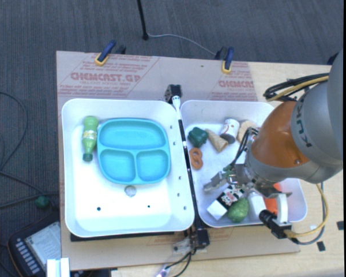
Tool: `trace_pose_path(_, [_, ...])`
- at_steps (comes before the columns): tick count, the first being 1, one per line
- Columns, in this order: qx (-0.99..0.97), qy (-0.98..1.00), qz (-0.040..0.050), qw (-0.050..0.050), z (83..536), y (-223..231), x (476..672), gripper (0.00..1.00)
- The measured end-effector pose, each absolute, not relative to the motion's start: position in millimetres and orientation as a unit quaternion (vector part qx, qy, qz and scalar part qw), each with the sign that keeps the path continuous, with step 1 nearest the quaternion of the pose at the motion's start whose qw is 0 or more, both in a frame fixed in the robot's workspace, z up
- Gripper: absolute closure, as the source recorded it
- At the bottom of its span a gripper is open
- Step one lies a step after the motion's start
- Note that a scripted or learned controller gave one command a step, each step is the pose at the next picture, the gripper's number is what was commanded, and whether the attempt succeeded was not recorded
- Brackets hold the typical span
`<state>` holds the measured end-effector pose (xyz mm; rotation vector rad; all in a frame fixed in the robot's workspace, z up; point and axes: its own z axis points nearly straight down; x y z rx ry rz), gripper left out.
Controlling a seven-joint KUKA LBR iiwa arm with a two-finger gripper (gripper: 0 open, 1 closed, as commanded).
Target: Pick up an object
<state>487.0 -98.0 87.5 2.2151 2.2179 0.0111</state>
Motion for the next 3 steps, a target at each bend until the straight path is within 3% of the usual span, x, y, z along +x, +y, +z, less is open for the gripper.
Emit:
trace_pose_path(1, [0.707,0.707,0.0031,0.004,97.9,-99.3,487.3,1.0])
trace_pose_path(2, [0.707,0.707,0.0001,0.001,218.8,-75.4,546.2,1.0])
trace_pose_path(3, [0.707,0.707,-0.0008,0.0,218.2,-75.5,545.6,0.0])
